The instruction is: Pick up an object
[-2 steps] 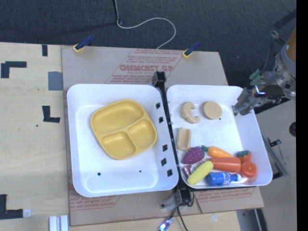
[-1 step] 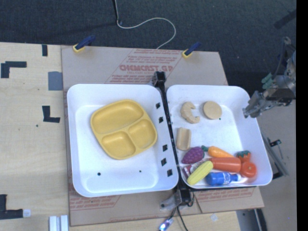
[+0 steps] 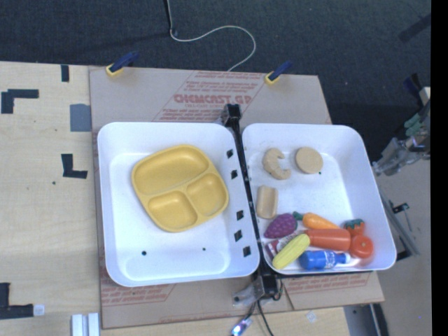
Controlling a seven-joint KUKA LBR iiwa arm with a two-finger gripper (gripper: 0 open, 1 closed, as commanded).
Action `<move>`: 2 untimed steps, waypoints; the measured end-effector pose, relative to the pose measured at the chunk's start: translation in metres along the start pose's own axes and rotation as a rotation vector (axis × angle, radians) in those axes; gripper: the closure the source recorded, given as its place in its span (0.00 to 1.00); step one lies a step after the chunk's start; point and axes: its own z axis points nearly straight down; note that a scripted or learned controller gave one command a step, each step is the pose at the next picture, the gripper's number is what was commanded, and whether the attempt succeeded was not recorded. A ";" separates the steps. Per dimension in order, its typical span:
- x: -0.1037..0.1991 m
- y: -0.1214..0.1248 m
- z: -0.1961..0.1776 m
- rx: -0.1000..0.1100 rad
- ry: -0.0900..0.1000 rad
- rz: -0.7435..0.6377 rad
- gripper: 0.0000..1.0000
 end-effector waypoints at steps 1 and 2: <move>-0.018 0.000 0.009 0.000 0.001 -0.002 1.00; -0.015 0.000 0.042 0.002 0.001 -0.003 1.00</move>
